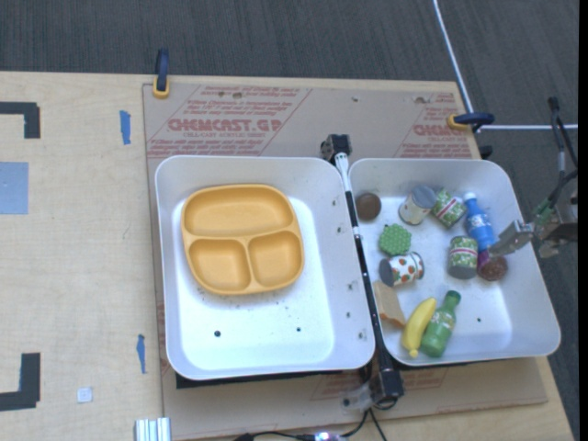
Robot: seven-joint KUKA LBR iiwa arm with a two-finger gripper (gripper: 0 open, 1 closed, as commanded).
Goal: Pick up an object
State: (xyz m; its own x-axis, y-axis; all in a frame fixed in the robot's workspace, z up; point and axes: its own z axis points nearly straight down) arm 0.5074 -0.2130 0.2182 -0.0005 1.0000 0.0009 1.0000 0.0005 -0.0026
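Bench [73, 274] is light wood, with blue tape marks and black corner marks at far left. On it a brown sheet [276, 118] with red print carries 2 white bins side by side, held by 2 clamps at the back: one [162, 72] at the left corner, one [469, 118] at the right. Left bin [276, 338] holds 1 yellow tray [243, 238] with 3 compartments, sitting in the bin's back-left part, flat, nothing in it; a few dark specks on the bin floor in front of it. A black bar [354, 223] runs along the seam between the bins. Right bin [524, 320] holds the pick candidates: brown ball [367, 207] near the back-left corner, green dotted disc [396, 239] just in front of it, spotted cup [402, 267] on its side below that, tan wedge [390, 306] near the left wall, banana [419, 325] touching a green bottle [440, 323] at the front. Further right: grey can [418, 204] and a green-labelled can [448, 209] at the back, blue bottle [478, 220] lying tilted, another can [463, 255] in front of it, dark round piece [494, 267] just beside that can. Gripper [511, 240] comes in over the right wall, tip near the blue bottle and the dark piece; nothing visibly between the fingers, can't tell whether they're open or closed.
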